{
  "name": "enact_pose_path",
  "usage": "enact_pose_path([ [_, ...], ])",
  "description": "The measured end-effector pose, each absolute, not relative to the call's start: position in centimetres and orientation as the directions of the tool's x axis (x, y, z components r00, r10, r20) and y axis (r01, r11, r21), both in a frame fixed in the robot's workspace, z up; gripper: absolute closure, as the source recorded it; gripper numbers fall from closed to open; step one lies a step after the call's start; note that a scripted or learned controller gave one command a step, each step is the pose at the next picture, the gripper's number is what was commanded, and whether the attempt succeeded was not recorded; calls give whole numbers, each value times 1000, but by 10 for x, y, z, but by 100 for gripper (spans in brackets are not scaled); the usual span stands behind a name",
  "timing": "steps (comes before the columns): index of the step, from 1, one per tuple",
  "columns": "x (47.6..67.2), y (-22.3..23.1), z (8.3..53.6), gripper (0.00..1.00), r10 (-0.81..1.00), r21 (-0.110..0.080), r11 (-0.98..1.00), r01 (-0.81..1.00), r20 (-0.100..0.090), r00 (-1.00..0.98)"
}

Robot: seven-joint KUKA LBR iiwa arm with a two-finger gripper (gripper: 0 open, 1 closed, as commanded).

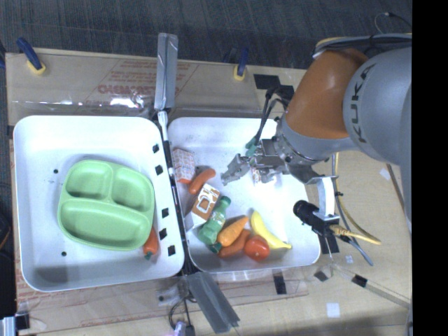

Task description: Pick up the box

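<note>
The box (206, 201) is small, orange and white, and lies in the right bin (297, 254) near its left wall. A green bottle (212, 225) touches its lower edge, and an orange sausage-shaped piece (201, 180) lies just above it. My gripper (248, 166) hangs over the middle of the right bin, up and to the right of the box and apart from it. Nothing shows between its tips.
A red-and-white packet (184, 164) lies by the divider. A carrot (232, 229), a banana (269, 232) and a tomato (257, 248) crowd the bin's front. The left bin (35, 138) holds a green divided plate (106, 203) and a small carrot (151, 242).
</note>
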State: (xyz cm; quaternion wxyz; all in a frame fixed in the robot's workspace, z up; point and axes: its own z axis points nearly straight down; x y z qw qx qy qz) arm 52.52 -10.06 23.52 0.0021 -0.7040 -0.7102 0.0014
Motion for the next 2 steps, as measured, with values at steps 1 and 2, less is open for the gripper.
enact_pose_path([
  [1, 553, -95, 112, 0, 991, -5, 135, 991, 1, -135],
  [2, 611, -98, 98, 0, 995, 5, 102, 995, -1, -102],
])
